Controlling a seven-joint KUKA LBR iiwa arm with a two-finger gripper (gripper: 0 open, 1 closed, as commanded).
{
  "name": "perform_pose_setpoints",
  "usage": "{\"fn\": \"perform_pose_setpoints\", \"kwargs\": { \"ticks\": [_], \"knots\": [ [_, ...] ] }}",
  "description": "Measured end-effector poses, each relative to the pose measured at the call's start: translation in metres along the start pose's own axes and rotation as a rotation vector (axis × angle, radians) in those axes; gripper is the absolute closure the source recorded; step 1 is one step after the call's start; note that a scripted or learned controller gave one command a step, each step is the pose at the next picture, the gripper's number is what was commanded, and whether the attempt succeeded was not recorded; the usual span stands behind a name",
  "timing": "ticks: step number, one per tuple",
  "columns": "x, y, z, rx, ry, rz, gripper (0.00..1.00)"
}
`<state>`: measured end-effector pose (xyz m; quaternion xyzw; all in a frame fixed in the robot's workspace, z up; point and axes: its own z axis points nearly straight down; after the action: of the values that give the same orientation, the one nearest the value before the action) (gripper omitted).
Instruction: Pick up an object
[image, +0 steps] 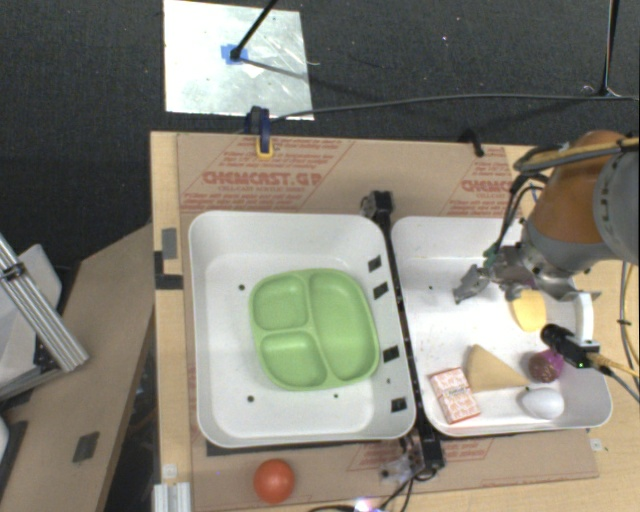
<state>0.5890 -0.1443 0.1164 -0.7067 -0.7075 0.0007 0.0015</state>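
Gripper (478, 282) hovers low in the right bin (430, 250), nothing visibly held; whether it is open I cannot tell.

Judging by this, the pick is not yet made: the yellow object (526, 310) lies just beside it under the wrist, with the tan wedge (492, 370), red-and-white packet (453, 394), purple piece (545, 366) and white egg (543, 403) crowded against the near rim. Bare floor lies toward the divider; the left bin (215, 300) holds a green tray (314, 329).

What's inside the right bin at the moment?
The right bin holds a tan wedge, a red-patterned box, a white egg, a dark purple item and a yellow object, partly covered by the gripper.
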Motion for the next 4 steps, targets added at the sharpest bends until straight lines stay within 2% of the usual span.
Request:
{"fn": "perform_pose_setpoints", "kwargs": {
  "ticks": [1, 2, 3, 4],
  "knots": [
    [-0.001, 0.002, -0.013, -0.006, -0.002, 0.000, 1.00],
    [-0.003, -0.001, -0.077, -0.012, -0.004, -0.003, 1.00],
    [-0.004, 0.001, -0.109, -0.009, -0.003, -0.003, 1.00],
    [0.049, 0.002, -0.112, -0.006, 0.001, -0.007, 1.00]
  ]
}}
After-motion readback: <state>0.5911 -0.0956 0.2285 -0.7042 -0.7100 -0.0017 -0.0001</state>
